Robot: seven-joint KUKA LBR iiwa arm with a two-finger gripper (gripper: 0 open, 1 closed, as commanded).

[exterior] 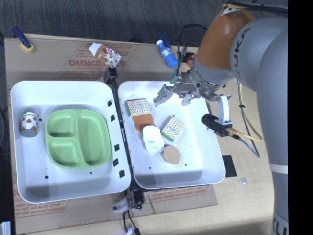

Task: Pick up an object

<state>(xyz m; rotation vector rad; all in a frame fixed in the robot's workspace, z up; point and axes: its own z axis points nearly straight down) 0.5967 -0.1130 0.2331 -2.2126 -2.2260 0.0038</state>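
left bin [19,131] holds green tray [78,137]; gripper [174,96] spread, holding nothing, above right bin [208,168].

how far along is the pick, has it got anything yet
Done: the arm has reached in, and its gripper is above the back of the right bin. In hand: nothing shows between its open fingers. Left: the whole grasp. The white bottle, patterned sponge, orange block and brown disc all lie in that bin.
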